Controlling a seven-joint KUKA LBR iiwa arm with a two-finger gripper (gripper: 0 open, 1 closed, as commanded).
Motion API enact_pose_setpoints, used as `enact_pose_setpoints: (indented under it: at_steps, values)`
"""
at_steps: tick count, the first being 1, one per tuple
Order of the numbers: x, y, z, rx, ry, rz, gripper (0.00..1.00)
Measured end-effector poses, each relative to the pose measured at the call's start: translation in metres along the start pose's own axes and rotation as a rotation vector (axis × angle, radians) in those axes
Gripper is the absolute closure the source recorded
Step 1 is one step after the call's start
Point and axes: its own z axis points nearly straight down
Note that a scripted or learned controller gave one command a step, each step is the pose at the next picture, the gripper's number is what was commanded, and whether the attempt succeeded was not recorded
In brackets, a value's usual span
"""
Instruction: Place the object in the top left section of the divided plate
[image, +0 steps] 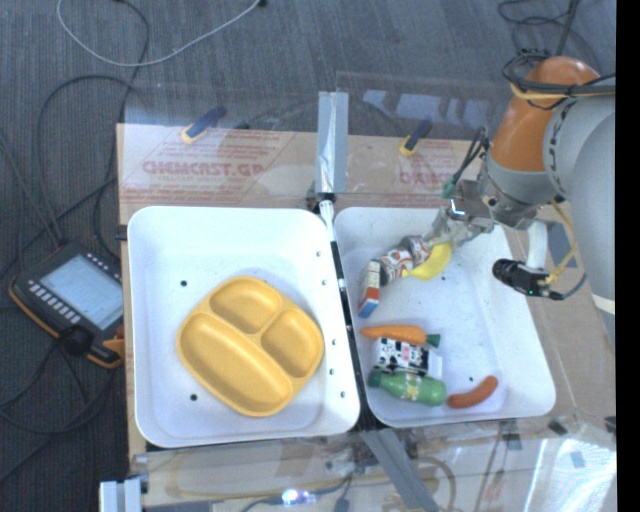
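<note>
claw over right white bin, touching yellow plastic banana | grip state unclear | yellow divided plate in left bin

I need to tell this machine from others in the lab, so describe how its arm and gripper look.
The arm is bulky and rounded, light grey, with a wide orange band above the wrist. Thin dark cables loop around the orange part, and a small green spot shows at the wrist. The gripper is slim, metallic grey. A black, short cylinder-shaped piece sticks out beside the wrist, with a yellowish cable near it.
</note>
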Motion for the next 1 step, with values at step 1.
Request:
enact_pose_setpoints:
  at_steps: [1]
  values:
    - [0.093,0.0038,-0.0154,-0.001,0.004,-0.066,1.0]
